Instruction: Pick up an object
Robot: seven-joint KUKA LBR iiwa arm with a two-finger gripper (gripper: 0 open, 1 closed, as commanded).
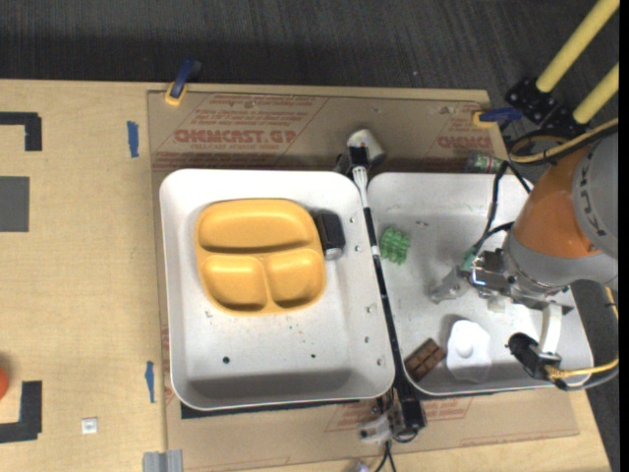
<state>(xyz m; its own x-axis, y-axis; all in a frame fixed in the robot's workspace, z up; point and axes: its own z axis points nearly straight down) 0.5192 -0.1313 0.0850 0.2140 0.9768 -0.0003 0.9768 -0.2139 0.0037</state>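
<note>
A robotics laboratory test station. A wooden tabletop [79, 293] marked with blue tape [133, 138] and black squares carries two white bins [187, 264] clamped over a printed cardboard sheet [295, 126]. A grey-and-orange robot arm [560, 229] with exposed cables [550, 362] reaches in above dark carpet [295, 18].

A yellow tray [260, 254], green object [394, 245], brown block [423, 359], white bins [187, 293].

Green object [394, 245], white block [468, 348], brown bar [424, 359] in right bin.
</note>
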